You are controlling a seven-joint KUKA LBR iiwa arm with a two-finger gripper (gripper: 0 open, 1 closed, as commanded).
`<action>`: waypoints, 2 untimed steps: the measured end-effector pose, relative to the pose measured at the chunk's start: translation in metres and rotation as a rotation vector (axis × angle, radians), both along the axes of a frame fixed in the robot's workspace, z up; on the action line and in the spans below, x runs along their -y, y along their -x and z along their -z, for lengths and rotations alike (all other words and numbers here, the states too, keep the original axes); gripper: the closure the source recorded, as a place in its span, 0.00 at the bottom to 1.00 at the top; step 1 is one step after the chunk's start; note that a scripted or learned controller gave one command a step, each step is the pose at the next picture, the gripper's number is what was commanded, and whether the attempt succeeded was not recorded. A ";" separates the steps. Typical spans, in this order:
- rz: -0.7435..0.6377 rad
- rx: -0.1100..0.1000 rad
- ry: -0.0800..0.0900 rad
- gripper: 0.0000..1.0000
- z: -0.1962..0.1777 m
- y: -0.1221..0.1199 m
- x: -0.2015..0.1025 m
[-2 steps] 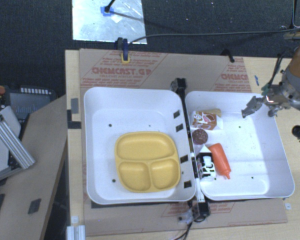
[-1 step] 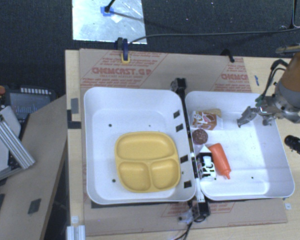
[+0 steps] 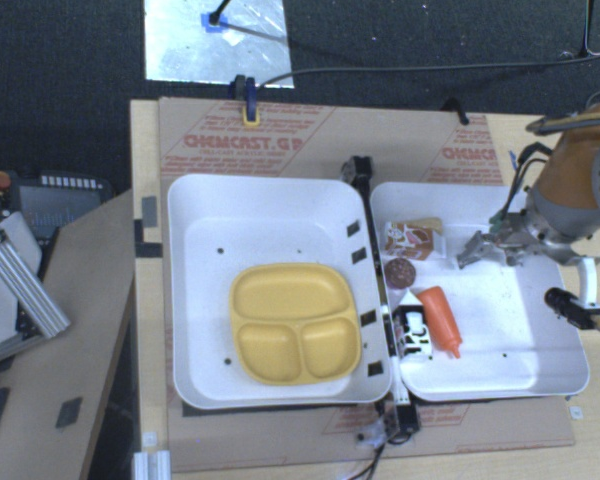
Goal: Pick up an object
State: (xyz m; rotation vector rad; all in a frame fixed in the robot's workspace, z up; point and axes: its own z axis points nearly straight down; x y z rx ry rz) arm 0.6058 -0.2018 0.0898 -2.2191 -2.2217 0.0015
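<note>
Under both bins you can read "CHEMCAST GP" printed in red on the brown sheet (image 3: 280,138) that covers the bench (image 3: 145,168), once near the left bin's far edge and again, partly cut off, toward the right. Your left bin (image 3: 195,218) holds a yellow divided tray (image 3: 293,320) with one long compartment and two smaller ones, lying flat near the middle. Your right bin (image 3: 540,368) holds four things along its left side: a snack packet (image 3: 415,238) with brown and white print too small to read, a dark round disc (image 3: 400,272) just below it, an orange carrot-shaped toy (image 3: 442,318) lying at a slant, and a small black-and-white item (image 3: 412,331) touching the carrot's left side by the bin wall. Your pincer (image 3: 470,256) hangs over the right bin, near the packet; it grips nothing you can see, and you cannot tell how wide it stands.
</note>
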 end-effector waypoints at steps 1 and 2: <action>0.000 0.006 0.002 1.00 -0.015 -0.001 0.001; -0.004 0.009 0.002 1.00 -0.072 -0.006 -0.009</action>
